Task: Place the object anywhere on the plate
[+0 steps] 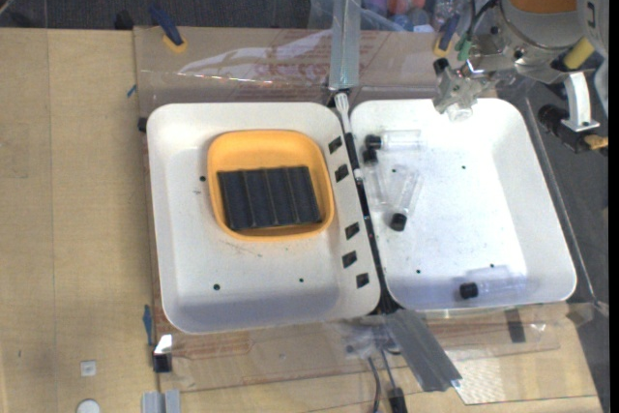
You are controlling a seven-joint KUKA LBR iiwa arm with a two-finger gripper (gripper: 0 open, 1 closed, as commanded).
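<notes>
Left bin: I see an orange plate holding a dark ribbed block
Right bin: three clear tubes with black caps
Gripper: above the right bin's far edge, I cannot tell its state

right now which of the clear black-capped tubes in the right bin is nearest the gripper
The tube at the bin's upper left, lying crosswise, is nearest the gripper; the others lie lower.

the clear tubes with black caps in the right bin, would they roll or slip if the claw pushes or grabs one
The clear tubes look round and lie on their sides, so a push would probably roll them across the right bin. Their see-through, glossy walls suggest smooth plastic, likely slippery in the claw. They look thin and hollow, so probably light.
</notes>
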